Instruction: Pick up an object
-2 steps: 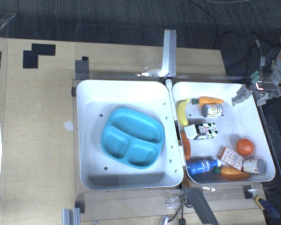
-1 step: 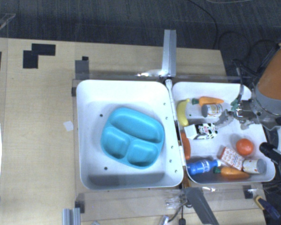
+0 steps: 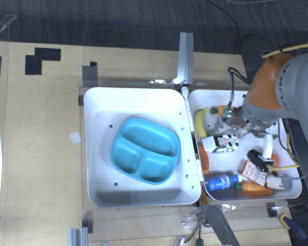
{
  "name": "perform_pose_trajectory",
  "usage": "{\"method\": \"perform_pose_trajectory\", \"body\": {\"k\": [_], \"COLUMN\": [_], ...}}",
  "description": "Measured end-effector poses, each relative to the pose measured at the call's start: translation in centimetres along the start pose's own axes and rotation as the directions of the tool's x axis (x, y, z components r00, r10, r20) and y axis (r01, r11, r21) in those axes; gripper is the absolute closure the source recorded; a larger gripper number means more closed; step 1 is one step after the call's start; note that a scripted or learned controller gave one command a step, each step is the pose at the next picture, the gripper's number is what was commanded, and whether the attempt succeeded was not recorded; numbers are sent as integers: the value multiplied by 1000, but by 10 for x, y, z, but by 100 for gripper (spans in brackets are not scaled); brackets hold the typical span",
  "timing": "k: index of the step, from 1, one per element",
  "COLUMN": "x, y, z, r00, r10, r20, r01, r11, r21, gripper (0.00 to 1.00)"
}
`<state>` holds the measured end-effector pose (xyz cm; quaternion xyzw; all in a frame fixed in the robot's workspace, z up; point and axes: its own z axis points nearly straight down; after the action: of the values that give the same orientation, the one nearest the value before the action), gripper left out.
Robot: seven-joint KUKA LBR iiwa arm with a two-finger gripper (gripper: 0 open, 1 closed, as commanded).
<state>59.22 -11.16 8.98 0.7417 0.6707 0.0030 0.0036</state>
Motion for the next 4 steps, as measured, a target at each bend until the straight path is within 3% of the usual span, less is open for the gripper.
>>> {"method": "perform_pose_trajectory", "body": {"k": [1,2,3,4], "x": [2,-12,50,51], "y": [2,-7,-18,-58], "z": [-12,-34,-220,-177], "r00": [1000,995,998,995], "r10": [-3,99,55,-99], "r20": [-3,1,0,-1], "r01": [2,-99,-55,99], "r11": [1000,995,998,995], "r21": [-5,5,3,6], "gripper": [100,100,100,100]}}
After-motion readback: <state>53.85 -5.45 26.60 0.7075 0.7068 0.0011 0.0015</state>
